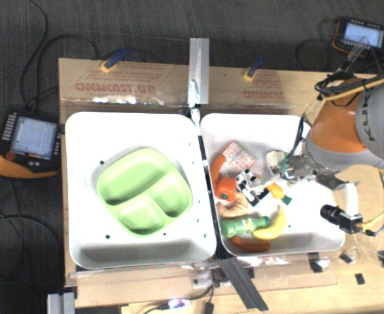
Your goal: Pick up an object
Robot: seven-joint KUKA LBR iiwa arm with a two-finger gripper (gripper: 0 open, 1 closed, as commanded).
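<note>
Arm low over a crowded right bin, reaching for something to lift

Nearest the camera, along the front wall of the right bin (pixel 322 244), lie a green bottle (pixel 241 227) and a banana (pixel 275 224), touching, with a dark red item (pixel 247 243) tucked under them; just behind sit a tan ridged piece (pixel 234 207), an orange-red object (pixel 226 190) and a red-and-white packet (pixel 236 154), all heaped at the bin's left side, likely because they slid together; the gripper (pixel 254 187) comes in from the right just above this heap, black-and-white parts over the orange-red object; whether its fingers are spread or closed on anything I cannot tell; the left bin (pixel 80 175) carries a green divided tray (pixel 144 190), probably the drop-off place; farther back, a taped cardboard sheet (pixel 133 84) underlies both bins.
</note>
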